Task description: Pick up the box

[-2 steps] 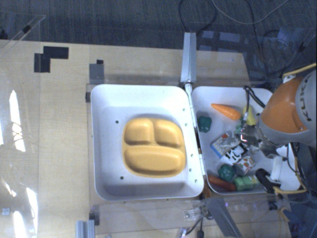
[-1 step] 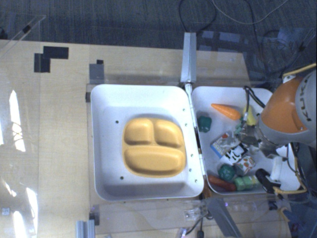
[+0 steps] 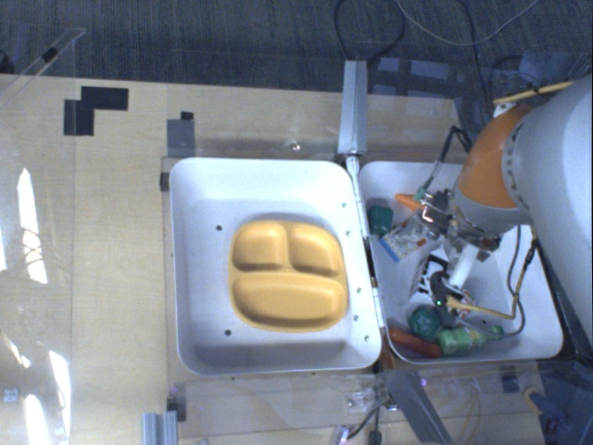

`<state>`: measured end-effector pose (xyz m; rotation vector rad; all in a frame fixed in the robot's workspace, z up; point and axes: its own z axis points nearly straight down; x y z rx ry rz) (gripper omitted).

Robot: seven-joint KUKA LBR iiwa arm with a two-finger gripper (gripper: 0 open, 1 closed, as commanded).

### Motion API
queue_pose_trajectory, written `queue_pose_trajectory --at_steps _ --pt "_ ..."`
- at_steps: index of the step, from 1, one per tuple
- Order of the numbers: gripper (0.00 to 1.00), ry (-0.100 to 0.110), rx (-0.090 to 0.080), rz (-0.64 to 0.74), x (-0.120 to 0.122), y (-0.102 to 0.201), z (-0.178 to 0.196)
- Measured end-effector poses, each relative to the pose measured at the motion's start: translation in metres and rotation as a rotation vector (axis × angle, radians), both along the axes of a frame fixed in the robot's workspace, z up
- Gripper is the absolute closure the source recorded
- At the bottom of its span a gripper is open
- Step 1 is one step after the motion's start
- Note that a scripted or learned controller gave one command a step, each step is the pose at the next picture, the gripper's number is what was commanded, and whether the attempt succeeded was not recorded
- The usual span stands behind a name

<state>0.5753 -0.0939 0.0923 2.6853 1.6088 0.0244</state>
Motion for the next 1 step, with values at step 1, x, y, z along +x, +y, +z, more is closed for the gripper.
queue_pose_trajectory --at_steps 1 --pt "0.0 0.019 0.002 0.046 -0.0832 0.0124 0.0905"
